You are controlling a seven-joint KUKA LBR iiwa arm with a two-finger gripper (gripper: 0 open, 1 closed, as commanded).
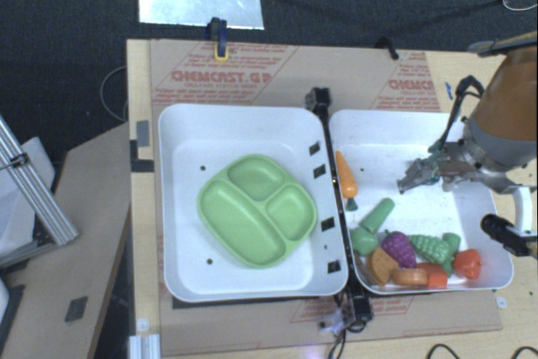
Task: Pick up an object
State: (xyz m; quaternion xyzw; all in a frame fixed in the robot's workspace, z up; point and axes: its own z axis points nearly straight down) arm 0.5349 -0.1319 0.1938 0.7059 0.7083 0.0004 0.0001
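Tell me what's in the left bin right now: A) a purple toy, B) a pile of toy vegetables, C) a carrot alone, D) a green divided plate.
D: the green divided plate lies in the left bin; the toy vegetables sit in the right bin.

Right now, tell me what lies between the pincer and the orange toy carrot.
Bare white bin floor in the camera view, between pincer and orange toy carrot.

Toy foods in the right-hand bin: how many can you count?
About 8, clustered along the right bin's near edge: carrot, green cucumber, purple grapes, bumpy green piece, brown piece, orange piece, red piece, tomato. Some may hide beneath others.
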